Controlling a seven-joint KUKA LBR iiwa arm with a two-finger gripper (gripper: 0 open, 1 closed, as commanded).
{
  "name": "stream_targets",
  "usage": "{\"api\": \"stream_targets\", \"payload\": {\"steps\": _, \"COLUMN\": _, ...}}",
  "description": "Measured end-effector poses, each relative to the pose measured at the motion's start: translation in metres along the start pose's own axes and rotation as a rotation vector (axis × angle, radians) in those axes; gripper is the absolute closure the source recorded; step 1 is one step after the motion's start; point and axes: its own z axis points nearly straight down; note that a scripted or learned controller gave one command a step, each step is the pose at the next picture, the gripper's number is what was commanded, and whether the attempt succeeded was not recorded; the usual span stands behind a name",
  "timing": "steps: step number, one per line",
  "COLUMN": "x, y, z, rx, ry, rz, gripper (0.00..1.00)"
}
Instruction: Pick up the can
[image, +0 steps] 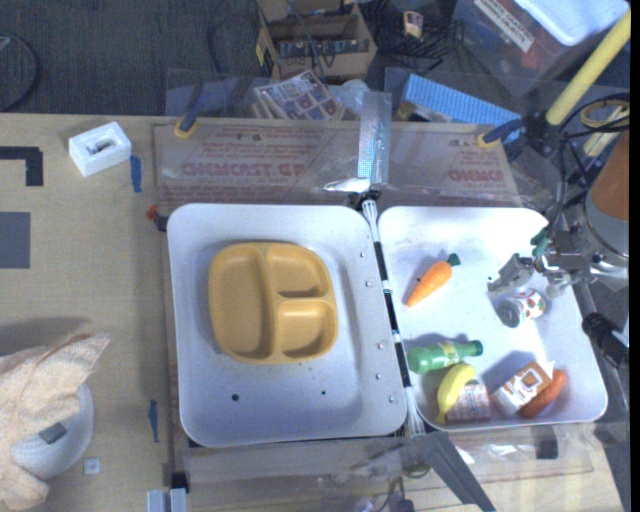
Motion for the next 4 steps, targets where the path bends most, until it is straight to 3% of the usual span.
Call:
{"api": "stream_targets", "payload": {"steps": 1, "x": -0.038, "y": 0.028, "z": 0.117, "rx": -0.006, "ry": -0.003, "rz": -0.063, "gripper": 0.00}}
{"api": "stream_targets", "payload": {"steps": 2, "x": -0.009, "y": -0.025, "z": 0.139, "rx": -0.009, "ry": -0.003, "rz": -0.078, "gripper": 0.00}}
{"api": "stream_targets", "payload": {"steps": 3, "x": -0.011, "y": -0.022, "z": 0.129, "rx": -0.018, "ry": -0.006, "rz": -0.076, "gripper": 1.00}}
{"api": "stream_targets", "payload": {"steps": 4, "x": 0.017, "y": -0.001, "z": 0.019, "rx": -0.003, "ry": -0.002, "rz": -0.056, "gripper": 1.00}}
